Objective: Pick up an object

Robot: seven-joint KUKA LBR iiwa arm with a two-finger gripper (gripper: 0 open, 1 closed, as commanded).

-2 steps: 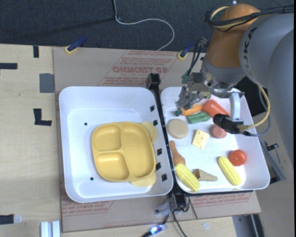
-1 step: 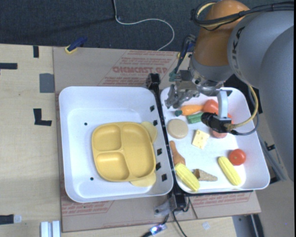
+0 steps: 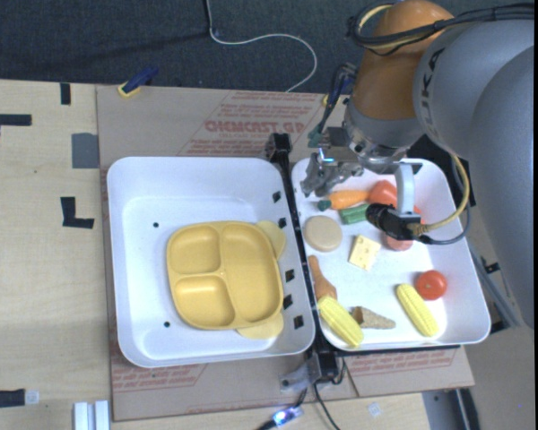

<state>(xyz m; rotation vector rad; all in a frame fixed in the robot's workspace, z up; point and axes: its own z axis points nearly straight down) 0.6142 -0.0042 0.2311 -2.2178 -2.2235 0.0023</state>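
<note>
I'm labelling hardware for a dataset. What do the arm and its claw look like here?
The arm is bulky, with smooth rounded grey shells and a glossy orange band above the wrist. Dark cables loop around the orange section. The claw is a small grey metal assembly, with a black cable curving off beside it.

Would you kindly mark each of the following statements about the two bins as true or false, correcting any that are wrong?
1. The yellow divided plate lies in the left bin. True.
2. The two corn cobs sit in the left bin. False: one corn cob and the other corn cob both lie near the front of the right bin.
3. The tool is over the right bin's back left corner. True.
4. The cheese wedge rests on the yellow plate. False: it lies on the right bin's floor, near the round cookie.
5. The tomato lies in the right bin. True.
</note>
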